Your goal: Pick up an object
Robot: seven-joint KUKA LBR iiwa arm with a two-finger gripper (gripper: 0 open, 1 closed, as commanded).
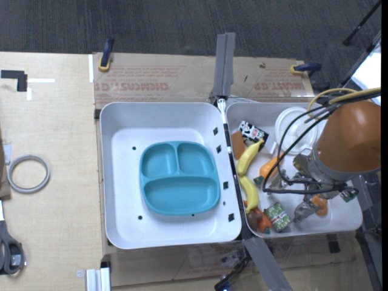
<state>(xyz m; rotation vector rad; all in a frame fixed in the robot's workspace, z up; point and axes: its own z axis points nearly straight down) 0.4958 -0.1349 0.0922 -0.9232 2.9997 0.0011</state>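
Lying heaped in the right bin (348,223) are the candidate objects for the pick: two bananas (248,162) along its left wall, a black-and-white carton (251,131) above them, an orange piece (267,168) mid-bin, a green packet (278,217) and a red item (260,220) low on the left, and an orange-and-grey item (310,206) towards the bottom centre. No single target is fixed by the task; the low, central items are judged nearest to the pincer (303,190). The pincer is lowered into this bin from the right, under the orange-banded wrist (351,135), so its fingers are hidden by the wrist and cables; whether it is wide, narrow or holding anything cannot be told. The objects are likely bunched at the left and bottom because the bin is shallow and things slide to its walls. In the left bin (115,162), a blue divided plate (180,177) is lying flat at the centre, three compartments up, nothing seen in them. Out on the worktop (54,132), a grey ring (27,173) is lying well apart from both bins.
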